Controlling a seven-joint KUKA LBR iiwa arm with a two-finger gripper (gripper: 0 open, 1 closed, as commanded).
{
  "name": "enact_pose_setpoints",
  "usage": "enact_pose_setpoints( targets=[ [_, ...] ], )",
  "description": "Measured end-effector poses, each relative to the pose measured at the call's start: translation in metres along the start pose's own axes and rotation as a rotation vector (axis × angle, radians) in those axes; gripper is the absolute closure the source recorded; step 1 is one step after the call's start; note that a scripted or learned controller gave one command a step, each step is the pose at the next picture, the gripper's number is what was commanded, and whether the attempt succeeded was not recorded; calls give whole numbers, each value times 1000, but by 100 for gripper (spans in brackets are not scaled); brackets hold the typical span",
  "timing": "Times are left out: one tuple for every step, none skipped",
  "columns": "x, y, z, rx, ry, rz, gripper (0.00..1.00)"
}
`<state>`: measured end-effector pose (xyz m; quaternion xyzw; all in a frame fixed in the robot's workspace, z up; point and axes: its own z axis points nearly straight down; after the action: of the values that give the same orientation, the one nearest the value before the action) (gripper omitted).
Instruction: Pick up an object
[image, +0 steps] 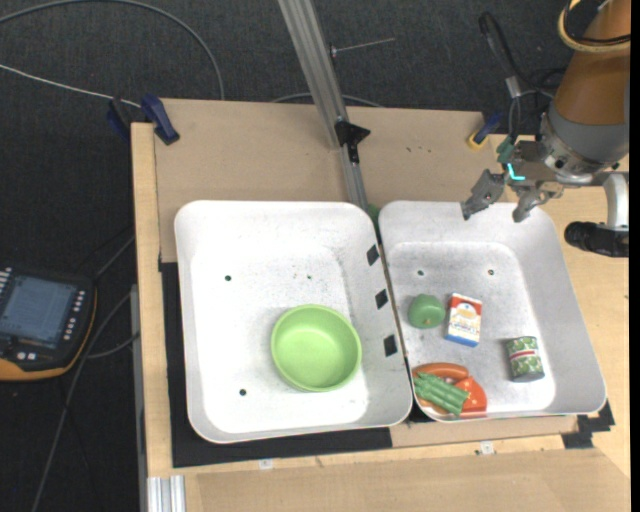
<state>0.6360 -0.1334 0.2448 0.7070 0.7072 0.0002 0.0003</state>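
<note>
Objects for picking, as you see them from left to right across the bench:

1. Handheld pendant (40, 322), orange-edged with a dark screen, lying on the dark floor well left of the bench.
2. Blue clamp (160, 118) at the bench's far left corner.
3. Left bin (205, 240), white and shallow. It holds one item: a light green bowl (316, 347), upright, mouth up, sitting toward the near right part of the bin.
4. Metal rail (318, 75) running at a slant from the top of the view down to the seam between the two bins.
5. Right bin (545, 260), white, touching the left bin along its inner edge. You find four items in it, all in the near half:
 - green apple-like ball (426, 312), near the inner wall;
 - small carton (463, 320), white and orange, just beside the ball on its right;
 - red tray of green vegetables (450, 390), in the near left corner;
 - green can (524, 359), well right of the tray, near the outer wall.
6. Gripper (502, 200), hanging over the far rim of the right bin, its two fingers spread apart with nothing between them, well apart from all four items.
</note>
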Motion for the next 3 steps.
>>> enact_pose_setpoints(
  targets=[
    [0, 0, 0, 0, 0, 0, 0],
    [-4, 1, 60, 3, 0, 0, 0],
    [2, 5, 104, 3, 1, 0, 0]
  ],
)
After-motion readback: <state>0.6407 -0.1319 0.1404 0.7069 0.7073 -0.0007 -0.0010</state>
